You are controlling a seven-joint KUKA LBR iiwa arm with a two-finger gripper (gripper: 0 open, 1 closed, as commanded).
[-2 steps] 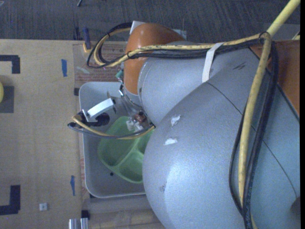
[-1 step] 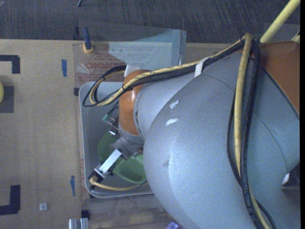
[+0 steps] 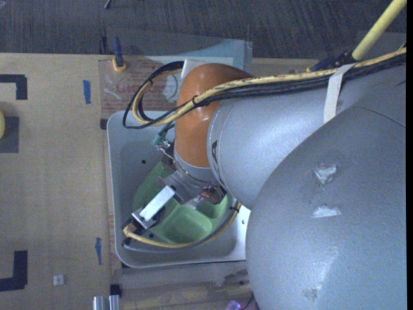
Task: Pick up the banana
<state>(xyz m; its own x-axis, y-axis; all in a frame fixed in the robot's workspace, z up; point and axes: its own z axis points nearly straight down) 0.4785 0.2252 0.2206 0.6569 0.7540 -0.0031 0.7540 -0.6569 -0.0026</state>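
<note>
**Ana:** Where is the banana?

**Ben:** I cannot tell. The grey arm [image 3: 310,173] reaches in from the right and covers most of the white bin [image 3: 126,154].

**Ana:** And the pincer?

**Ben:** The pincer [image 3: 205,196] is low inside that bin, beneath the orange band [image 3: 197,108], just above a green tray [image 3: 187,228]. I cannot tell whether it is released or clenched, because the wrist hides it from above.

**Ana:** What is the green tray like?

**Ben:** It is pale green moulded plastic with a squarish compartment. It lies on the bin floor towards the bottom of the view, and the wrist partly covers it.

**Ana:** And around the bin?

**Ben:** The bin sits on a tan desk [image 3: 51,186]. A strip of blue tape [image 3: 87,92] is stuck just left of the bin's far corner. Black tape corners [image 3: 16,86] mark the desk further left. At the left edge, a bit of yellow [image 3: 2,124] rests on a grey patch, too cut off to name.
</note>
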